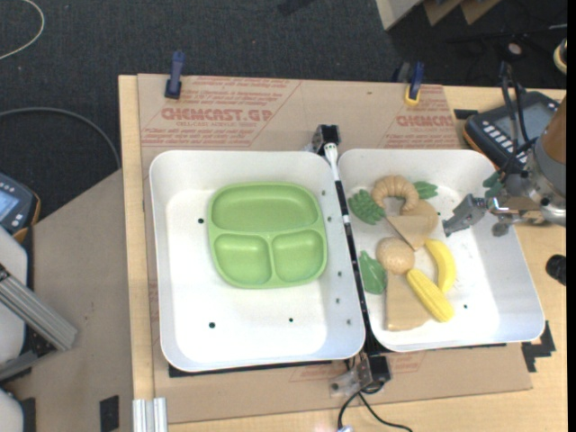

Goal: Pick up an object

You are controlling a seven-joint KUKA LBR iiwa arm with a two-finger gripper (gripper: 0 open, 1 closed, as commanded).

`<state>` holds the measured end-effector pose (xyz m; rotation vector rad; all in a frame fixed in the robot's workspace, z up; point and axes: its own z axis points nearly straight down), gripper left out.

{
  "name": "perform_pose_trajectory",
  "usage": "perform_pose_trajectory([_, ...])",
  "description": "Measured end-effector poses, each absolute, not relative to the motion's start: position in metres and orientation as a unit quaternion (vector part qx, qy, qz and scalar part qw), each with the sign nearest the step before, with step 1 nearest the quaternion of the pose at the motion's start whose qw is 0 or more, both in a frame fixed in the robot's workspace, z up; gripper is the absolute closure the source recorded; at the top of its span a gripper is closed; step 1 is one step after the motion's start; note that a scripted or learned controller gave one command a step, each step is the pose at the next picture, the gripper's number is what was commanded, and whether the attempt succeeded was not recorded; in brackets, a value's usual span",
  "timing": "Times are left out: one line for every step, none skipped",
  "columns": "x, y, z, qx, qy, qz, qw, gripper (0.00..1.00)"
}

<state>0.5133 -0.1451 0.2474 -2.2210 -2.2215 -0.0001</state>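
The gripper (481, 214) hung over the right bin (513, 318) near its far right side, fingers spread apart and holding nothing. The toy food lay bunched in that bin's left half: a croissant (396, 190), green leaves (365, 207), a yellow banana (441, 263), a corn cob (429, 295). A green divided plate (266, 234) sat in the left bin (180, 331).
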Motion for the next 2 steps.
perform_pose_trajectory([0.500, -0.193, 0.081, -0.709, -0.705, 0.0022, 0.001, 0.00])
perform_pose_trajectory([0.503, -0.191, 0.097, -0.708, -0.706, -0.0005, -0.002, 1.00])
